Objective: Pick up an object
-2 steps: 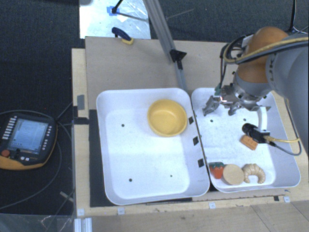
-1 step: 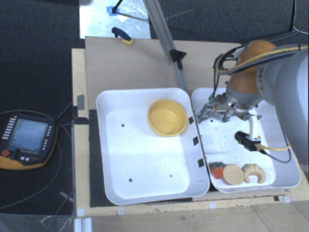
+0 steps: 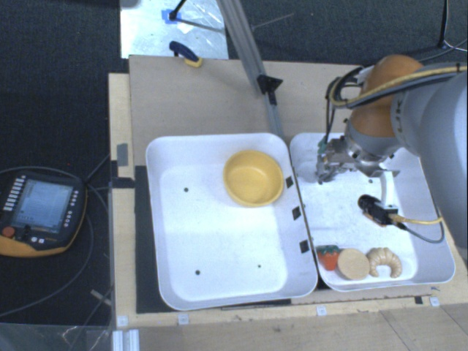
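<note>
Grey arm with orange band reaches in from right; two-finger gripper [image 3: 327, 168] low over upper left part of right shallow white bin [image 3: 431, 218]. Whether it is spread or pinching: cannot tell.

Candidates in right bin's near end: small red-orange toy [image 3: 328, 257], round tan disc [image 3: 353, 264], pale croissant-shaped piece [image 3: 385, 261], clustered together. Yellow plastic bowl [image 3: 253, 178] sits in left white bin [image 3: 219, 269].

Step judged: approach, nothing grasped. Next move calls for travel toward near-end cluster, then descent.

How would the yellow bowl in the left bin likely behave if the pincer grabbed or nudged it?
The yellow bowl looks rigid and probably light, so a nudge would likely slide it across the smooth left bin. It sits upright on its base, so rolling seems unlikely. Its thin rim suits a pinch, though it might tilt.
</note>
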Available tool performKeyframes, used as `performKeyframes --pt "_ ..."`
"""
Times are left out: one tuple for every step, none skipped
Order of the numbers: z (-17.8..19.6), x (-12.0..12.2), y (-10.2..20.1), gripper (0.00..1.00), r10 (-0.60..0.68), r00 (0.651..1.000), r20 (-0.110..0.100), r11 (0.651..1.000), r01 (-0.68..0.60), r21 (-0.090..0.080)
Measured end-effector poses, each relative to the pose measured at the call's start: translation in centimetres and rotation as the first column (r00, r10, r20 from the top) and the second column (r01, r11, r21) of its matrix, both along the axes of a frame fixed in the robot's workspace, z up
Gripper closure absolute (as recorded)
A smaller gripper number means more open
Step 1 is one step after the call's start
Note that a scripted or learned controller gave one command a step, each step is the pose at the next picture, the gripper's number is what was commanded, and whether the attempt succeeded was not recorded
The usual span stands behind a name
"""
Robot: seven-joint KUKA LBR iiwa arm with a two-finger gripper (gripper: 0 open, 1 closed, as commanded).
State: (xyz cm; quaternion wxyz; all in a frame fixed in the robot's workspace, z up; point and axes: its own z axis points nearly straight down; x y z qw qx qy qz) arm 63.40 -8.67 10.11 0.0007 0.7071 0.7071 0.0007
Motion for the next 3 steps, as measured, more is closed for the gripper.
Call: performKeyframes --pt "5.2 1.1 -0.4 1.0 0.0 1.0 0.003 1.0 0.0 0.0" --pt "11.0 0.3 -0.5 1.0 0.0 1.0 0.004 1.0 0.0 0.0" --pt "16.3 0.4 -0.5 1.0 0.001 1.0 0.003 1.0 -0.001 0.0"
